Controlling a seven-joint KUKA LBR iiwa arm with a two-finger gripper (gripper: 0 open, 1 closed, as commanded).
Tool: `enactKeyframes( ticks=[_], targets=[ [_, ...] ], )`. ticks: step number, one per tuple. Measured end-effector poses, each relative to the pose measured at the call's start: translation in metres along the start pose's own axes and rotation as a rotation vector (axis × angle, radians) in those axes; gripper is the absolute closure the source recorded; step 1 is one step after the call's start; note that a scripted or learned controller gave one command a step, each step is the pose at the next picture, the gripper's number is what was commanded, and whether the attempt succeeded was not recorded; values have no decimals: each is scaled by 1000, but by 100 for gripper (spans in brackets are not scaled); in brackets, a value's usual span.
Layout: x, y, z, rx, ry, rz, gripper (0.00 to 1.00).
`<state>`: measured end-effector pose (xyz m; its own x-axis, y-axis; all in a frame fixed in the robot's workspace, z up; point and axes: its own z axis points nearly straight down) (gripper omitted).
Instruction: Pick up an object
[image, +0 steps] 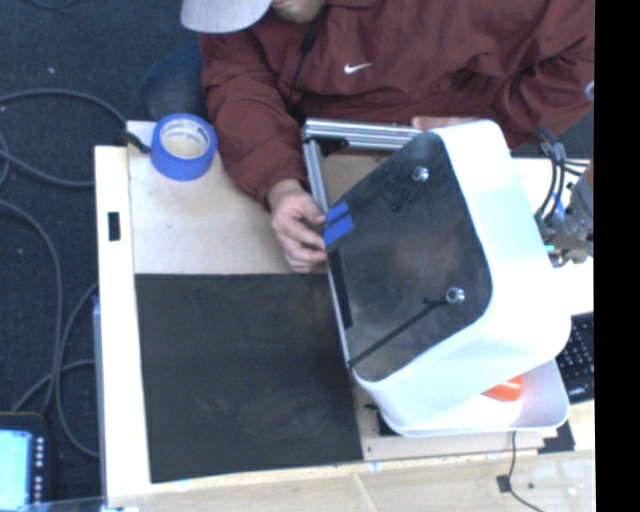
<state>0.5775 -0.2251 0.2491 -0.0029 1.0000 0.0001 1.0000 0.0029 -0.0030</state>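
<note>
scene: person's hand (298, 228) steadies tilted white bin (520, 260), dark underside up | object: orange item (505, 389) peeks beneath bin's lower rim, on desk (190, 225) | end effector: cannot tell state or bearing to object | pick blocked, judged.

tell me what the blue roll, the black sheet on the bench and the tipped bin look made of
Blue roll: likely painter's tape, matte blue band around a pale core. Black sheet: seems rubber or foam mat, dull and faintly mottled, no glare. Tipped bin: probably moulded plastic, smooth white walls with rounded corners; its dark underside carries two shiny bolts.
</note>
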Motion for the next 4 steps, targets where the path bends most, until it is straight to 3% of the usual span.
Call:
enactKeyframes(
  ticks=[1, 2, 4],
  targets=[
    [0, 1, -4, -7, -2, -1, 0],
    [-2, 3, 61, 1, -2, 4, 0],
    [1, -5, 150, -2, -2, 8, 0]
  ],
)
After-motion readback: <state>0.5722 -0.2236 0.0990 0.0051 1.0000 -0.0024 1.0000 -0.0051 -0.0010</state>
